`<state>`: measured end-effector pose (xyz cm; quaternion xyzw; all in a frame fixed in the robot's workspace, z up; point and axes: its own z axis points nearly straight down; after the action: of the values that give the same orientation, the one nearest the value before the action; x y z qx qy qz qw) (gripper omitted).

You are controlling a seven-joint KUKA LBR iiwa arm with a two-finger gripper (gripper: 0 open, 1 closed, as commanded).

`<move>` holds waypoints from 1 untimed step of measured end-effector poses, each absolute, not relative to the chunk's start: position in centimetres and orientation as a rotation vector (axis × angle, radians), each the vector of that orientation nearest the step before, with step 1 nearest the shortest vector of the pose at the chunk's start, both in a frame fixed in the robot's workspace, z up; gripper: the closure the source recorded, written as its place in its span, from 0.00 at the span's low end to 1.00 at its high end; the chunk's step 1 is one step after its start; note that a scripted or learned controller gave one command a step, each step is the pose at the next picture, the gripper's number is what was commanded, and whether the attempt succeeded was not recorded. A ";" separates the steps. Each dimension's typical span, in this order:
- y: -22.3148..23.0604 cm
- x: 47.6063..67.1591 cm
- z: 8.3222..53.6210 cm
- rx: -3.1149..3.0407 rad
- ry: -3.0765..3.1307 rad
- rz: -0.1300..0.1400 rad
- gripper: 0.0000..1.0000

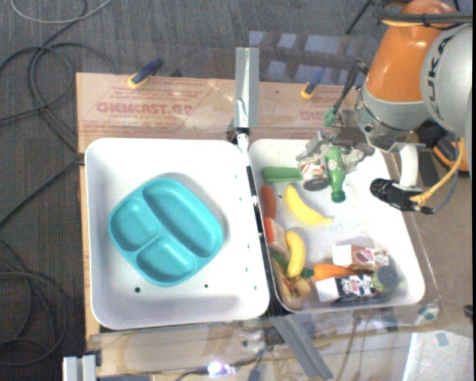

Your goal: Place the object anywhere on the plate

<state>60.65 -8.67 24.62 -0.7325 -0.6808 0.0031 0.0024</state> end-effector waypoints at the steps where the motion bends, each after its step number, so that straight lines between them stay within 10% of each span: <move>1: -0.2 62.5 18.2 -2.342 -2.096 0.005 1.00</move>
<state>62.52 -0.17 18.21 -0.7452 -0.6668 0.0016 -0.0007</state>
